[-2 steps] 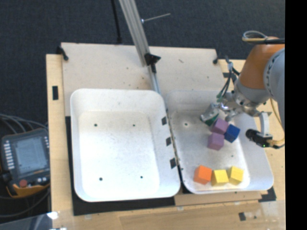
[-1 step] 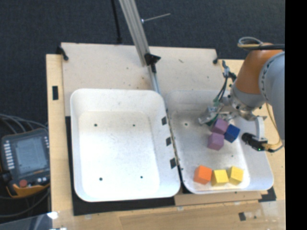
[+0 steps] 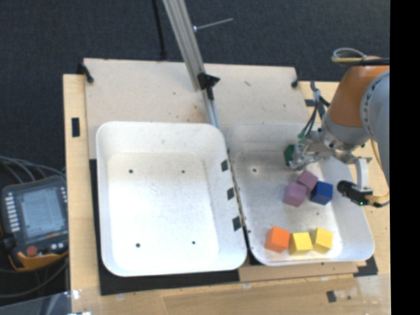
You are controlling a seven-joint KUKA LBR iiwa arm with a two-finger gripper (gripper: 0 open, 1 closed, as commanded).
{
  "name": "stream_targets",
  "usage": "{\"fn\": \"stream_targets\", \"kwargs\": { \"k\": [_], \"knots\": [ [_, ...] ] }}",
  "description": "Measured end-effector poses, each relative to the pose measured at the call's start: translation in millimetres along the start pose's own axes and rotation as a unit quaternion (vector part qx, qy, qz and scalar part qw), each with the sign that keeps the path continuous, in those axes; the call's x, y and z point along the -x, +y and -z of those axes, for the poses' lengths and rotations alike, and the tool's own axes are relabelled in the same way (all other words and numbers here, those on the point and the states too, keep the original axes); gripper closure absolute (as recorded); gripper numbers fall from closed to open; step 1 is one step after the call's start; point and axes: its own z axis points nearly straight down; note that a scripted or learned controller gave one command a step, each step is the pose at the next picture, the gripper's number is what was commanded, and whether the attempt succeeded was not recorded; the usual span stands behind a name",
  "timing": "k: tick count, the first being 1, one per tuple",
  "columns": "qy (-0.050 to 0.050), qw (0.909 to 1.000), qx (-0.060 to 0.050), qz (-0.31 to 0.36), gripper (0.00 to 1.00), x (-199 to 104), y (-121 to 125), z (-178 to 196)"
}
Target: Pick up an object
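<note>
The right bin [image 3: 262, 176] holds several small blocks. Two purple blocks [image 3: 300, 188] lie together near its middle, with a blue block [image 3: 321, 193] touching them on the right. Along the front wall sit an orange block [image 3: 277, 239] and two yellow blocks [image 3: 312, 241]. My gripper [image 3: 299, 157] hangs over the back part of this bin, just behind the purple blocks, with a small green piece [image 3: 289, 153] showing at its left side. I cannot tell whether anything sits between the fingers.
The left bin [image 3: 164, 199] stands beside the right one. A slanted aluminium post [image 3: 187, 38] rises behind the bins. A teach pendant [image 3: 36, 215] lies off the bench at the left. The arm [image 3: 354, 110] comes in over the right bin's far right corner.
</note>
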Motion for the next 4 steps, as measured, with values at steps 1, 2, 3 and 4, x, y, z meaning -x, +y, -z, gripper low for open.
{"fn": "stream_targets", "kwargs": {
  "k": [1,2,3,4],
  "knots": [
    [0.005,1.0,0.004,0.006,1.0,5,-5,47],
    [0.005,0.9999,0.005,0.008,1.0,-3,-2,99],
    [0.004,1.0,0.005,0.007,1.0,0,-9,147],
    [0.006,0.9999,0.001,0.009,1.0,-57,-7,138]
  ]
}}
